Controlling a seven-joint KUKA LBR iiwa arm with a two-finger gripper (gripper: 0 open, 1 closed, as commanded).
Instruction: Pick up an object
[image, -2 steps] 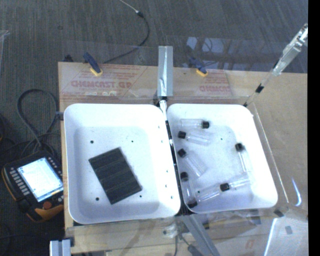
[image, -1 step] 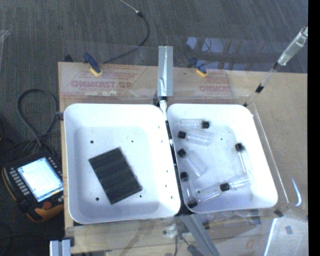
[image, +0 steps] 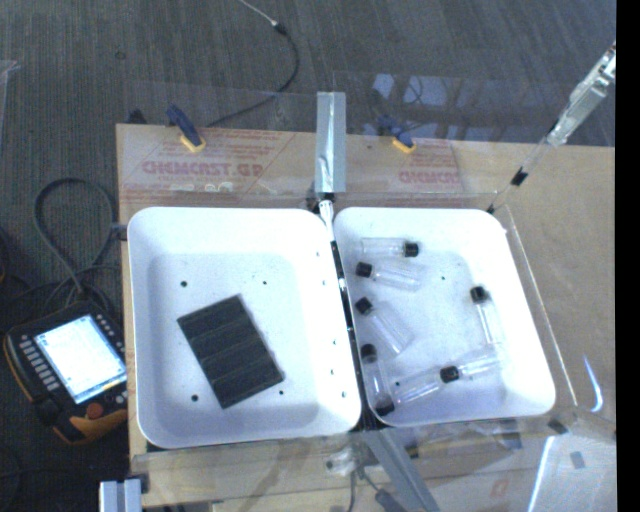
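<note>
Camera view was read left to right: a black slab (image: 230, 350) lay flat in the left bin (image: 150, 260), and clear vials (image: 390, 250) were scattered in the right bin (image: 520, 300). The pincer's state could not be told. A flat slab might be missed, and round vials might roll away.

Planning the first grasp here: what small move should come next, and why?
Probably bring the tool down over the black ridged block in the left bin: it lies alone and flat, while the clear vials in the right bin crowd together.
</note>
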